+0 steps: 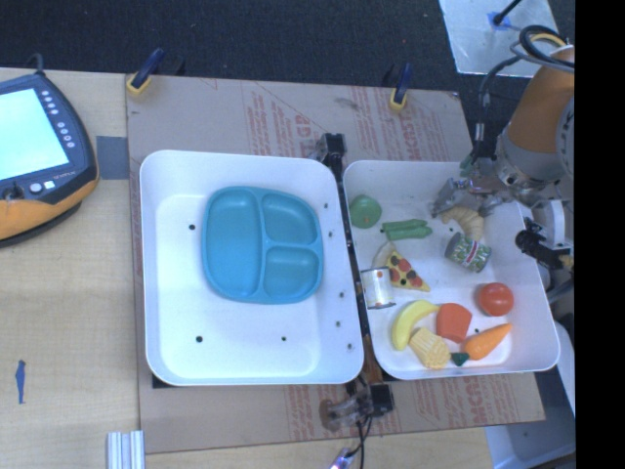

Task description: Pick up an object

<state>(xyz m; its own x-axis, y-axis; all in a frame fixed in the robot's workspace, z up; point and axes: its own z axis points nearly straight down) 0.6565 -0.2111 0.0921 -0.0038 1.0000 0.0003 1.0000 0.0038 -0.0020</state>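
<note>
Camera view, looking down on the counter: left bin carrying a blue divided plate, lying flat near its middle; right bin carrying the toy food. Far left in that bin, a green ball; just right of it a green pea pod; nearer, a pizza slice beside a small clear cup. Along the near edge, a banana touching a corn cob; an orange block, a carrot and a red tomato sitting close by. A patterned can lying tilted under the arm; the pincer hovering over a pale item at the far right; whether its prongs are closing on anything cannot be told. A tablet resting at far left.
</note>
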